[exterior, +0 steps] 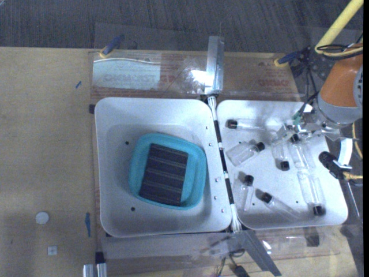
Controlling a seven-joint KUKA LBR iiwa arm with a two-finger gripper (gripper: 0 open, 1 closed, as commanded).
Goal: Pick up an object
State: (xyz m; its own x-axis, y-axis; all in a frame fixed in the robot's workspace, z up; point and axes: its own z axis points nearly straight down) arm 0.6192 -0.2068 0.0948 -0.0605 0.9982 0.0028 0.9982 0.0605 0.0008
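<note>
The tool hovers low over the right bin, among clear vials; this appears to be the approach step. Tool state cannot be determined. The nearest vial lies just below it. Next move likely requires centering over 1 vial, then descending.

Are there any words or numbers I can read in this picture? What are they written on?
No text can be read here.
Pale label behind the left bin: faint printed lines, too blurred to read.
Brown board behind the right bin: reddish printing, too blurred to read.
Clear vials in the right bin: no readable labels.
Blue tray in the left bin: no writing seen.
</note>
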